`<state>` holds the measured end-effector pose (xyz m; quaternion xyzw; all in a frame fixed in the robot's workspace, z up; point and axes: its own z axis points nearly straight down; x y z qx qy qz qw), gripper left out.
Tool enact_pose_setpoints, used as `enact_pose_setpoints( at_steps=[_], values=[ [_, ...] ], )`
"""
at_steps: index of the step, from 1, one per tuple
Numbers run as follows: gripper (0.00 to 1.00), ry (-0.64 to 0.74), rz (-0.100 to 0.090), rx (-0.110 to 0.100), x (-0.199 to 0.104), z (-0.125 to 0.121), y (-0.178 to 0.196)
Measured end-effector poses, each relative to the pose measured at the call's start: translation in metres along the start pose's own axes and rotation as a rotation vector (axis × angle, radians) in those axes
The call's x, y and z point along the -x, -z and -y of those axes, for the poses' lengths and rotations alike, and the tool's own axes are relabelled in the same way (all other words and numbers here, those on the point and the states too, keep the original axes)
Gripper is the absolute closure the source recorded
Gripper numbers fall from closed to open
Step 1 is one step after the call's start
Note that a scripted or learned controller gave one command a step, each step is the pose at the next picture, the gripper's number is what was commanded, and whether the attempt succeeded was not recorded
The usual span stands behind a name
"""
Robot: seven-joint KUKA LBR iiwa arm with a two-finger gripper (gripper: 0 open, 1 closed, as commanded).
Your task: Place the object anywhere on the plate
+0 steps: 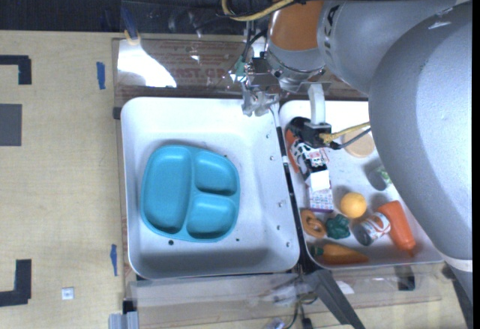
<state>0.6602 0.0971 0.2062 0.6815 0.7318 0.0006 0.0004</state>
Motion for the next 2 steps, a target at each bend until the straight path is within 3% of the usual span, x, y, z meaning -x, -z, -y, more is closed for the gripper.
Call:
enact_pose_setpoints(
  at_steps=[1,2],
  values=[
    [1.00,-0.152,0.000,-0.007,0.039,0.026,-0.022],
    [1.00,-0.296,-0.002,0.004,-0.022,-0.008,0.044]
  ],
)
